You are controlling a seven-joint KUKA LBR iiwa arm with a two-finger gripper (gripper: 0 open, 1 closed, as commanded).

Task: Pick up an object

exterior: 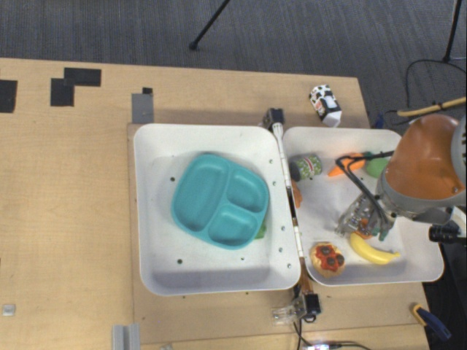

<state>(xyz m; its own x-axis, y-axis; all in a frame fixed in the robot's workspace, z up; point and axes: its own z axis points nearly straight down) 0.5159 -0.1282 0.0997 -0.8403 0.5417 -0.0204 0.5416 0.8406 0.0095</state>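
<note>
We are looking down at two white bins on a wooden bench. The left bin is holding a big teal divided plate, with something green peeking out from under its right edge. The right bin is holding the small toys, and the arm is reaching into it.

The gripper is hanging low, just beside the upper end of the yellow banana. We think the banana is the likely thing to pick, since it is the nearest. The little pizza toy is lying near the banana, to its left. A green can is sitting at the top left of that bin, well apart.

What could go wrong? The banana is curved and smooth, so it could be slipping out sideways if the claw is closing on its end and not its middle. The claw could also be bumping the pizza toy.

The claw is too blurry and dark for us to tell how far open it is, and nothing is clearly showing inside it. The big orange part of the arm is covering some of the bin, including part of an orange toy and a green one.
</note>
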